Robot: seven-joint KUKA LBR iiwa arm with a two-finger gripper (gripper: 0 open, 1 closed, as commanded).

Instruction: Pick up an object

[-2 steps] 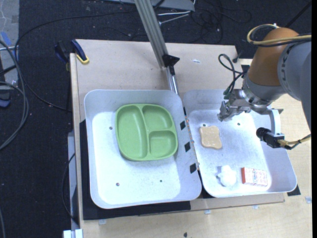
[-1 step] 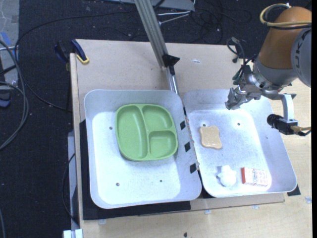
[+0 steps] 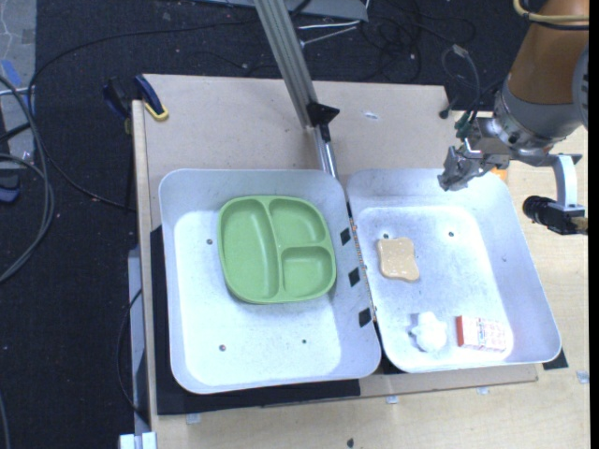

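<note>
robotics lab: bench (image 3: pixel 234 120), loose cables (image 3: pixel 56 185)

Divided tray (image 3: pixel 277 249) in left bin (image 3: pixel 187 344), toast (image 3: pixel 398 259), wad (image 3: pixel 430 331), carton (image 3: pixel 482 333) in right bin (image 3: pixel 510 251)

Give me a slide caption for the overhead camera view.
Gripper poised over right bin's far rim; toast slice, white lump, small carton inside; green tray in left bin.

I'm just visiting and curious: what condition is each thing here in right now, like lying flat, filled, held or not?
Green plastic divided plate: flat in the left white bin, nothing in its compartments.
Tan slice of toast: flat in the right white bin, untouched.
White crumpled lump: resting near that bin's front edge.
Red and white small box: lying flat beside the lump.
Gripper: above the right bin's far edge, holding nothing visible.
</note>
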